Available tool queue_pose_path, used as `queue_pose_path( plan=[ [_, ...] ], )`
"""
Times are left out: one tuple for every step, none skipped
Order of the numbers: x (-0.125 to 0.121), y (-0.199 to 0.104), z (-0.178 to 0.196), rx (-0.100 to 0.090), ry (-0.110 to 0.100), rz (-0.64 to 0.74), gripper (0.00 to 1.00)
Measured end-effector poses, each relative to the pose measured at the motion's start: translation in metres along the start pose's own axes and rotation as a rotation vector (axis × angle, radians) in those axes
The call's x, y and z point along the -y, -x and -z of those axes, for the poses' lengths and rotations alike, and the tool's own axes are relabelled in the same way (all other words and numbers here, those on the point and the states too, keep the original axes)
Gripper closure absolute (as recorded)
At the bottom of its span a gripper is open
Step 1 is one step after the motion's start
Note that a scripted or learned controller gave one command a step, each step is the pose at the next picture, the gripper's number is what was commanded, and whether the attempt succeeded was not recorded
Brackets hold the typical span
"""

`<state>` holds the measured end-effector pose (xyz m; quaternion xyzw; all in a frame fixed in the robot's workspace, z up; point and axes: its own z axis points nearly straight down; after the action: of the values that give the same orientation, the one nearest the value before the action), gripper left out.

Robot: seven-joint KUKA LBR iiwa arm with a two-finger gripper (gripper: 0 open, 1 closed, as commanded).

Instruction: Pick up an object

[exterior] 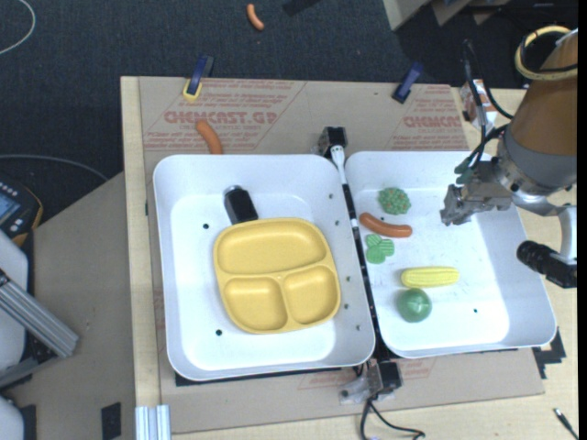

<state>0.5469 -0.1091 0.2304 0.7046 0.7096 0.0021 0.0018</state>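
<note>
The right bin (500, 282) holds several toy foods: a green broccoli head (394, 200), a red-orange sausage (385, 226), a small green piece (377, 247), a yellow corn cob (429, 277) and a green apple (414, 305). My gripper (456, 211) hangs over the bin's upper right part, to the right of the broccoli and the sausage and apart from both. Nothing shows between its fingertips. The arm comes in from the right edge.
The left bin (179, 246) carries a yellow divided plate (275, 273) and a black object (240, 203) just behind it. An orange sausage (210, 137) lies on the board behind the left bin; another (255, 16) lies on the dark floor.
</note>
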Motion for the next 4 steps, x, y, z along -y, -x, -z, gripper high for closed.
queue_pose_path(
  plan=[
    [-0.029,-0.044,-0.013,0.000,-0.002,-0.002,1.00],
    [-0.056,-0.090,-0.017,0.000,-0.001,-0.001,1.00],
    [-0.063,-0.101,0.002,0.001,0.000,-0.004,1.00],
    [-0.060,-0.085,0.001,0.002,-0.006,-0.008,1.00]
  ],
)
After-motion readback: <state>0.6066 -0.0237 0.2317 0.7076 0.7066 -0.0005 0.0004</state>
